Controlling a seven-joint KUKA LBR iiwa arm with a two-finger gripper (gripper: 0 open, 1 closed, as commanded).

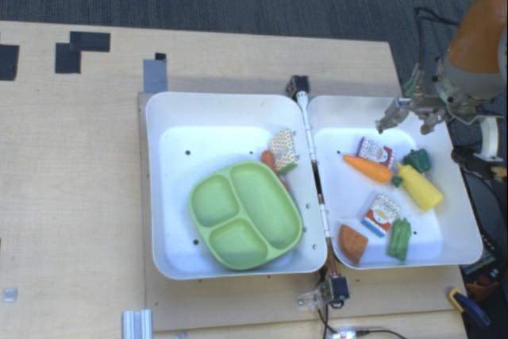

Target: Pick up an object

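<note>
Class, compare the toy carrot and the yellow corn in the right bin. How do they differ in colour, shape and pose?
The carrot is orange; the corn is yellow. The carrot is slim and tapers to a point; the corn is thicker and blunt. The carrot's point faces left; the corn slants down to the right. Both lie flat in the right bin.

I see even, bright overhead light with no hard glare. The white bins [238, 119] look nearly washed out, with soft shadows along their inner walls. The frame is slightly soft overall, and the arm [476, 44] at right is blurrier.
</note>
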